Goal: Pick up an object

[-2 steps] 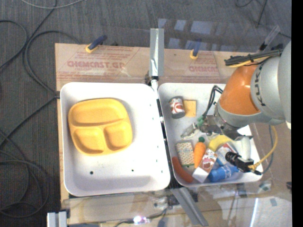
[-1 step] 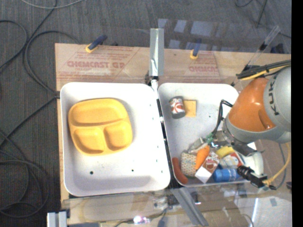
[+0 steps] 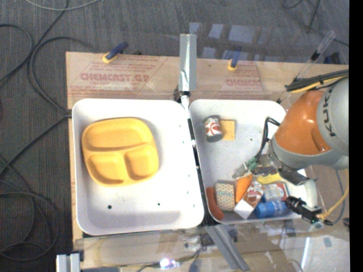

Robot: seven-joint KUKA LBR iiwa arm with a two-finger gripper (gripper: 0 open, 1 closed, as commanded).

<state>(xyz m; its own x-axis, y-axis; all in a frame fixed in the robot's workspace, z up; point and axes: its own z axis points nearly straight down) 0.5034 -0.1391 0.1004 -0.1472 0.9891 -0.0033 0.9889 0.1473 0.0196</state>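
Orange wrist band low over the right bin (image 3: pixel 227 109), and the hand (image 3: pixel 262 171) is down among the clutter at that bin's near corner, though whether it is open or clamped I cannot tell from this angle. Nothing is visibly lifted, so by my reading the pick is still to be made: the approach looks done, the grasp and the lift are left. Right under the hand sits the heap: an orange carrot-like piece (image 3: pixel 244 187) just beside it, a small carton (image 3: pixel 253 196) and a blue packet (image 3: pixel 271 208) touching below it, and a patterned pouch (image 3: pixel 224 195) a little further off toward the divider. Well away from the hand, at the far end of the same bin, a small can (image 3: pixel 212 128) stands against a yellow block (image 3: pixel 228 130). Across the divider, far from the hand, the left bin (image 3: pixel 136 208) holds one yellow divided tray (image 3: pixel 120 150).
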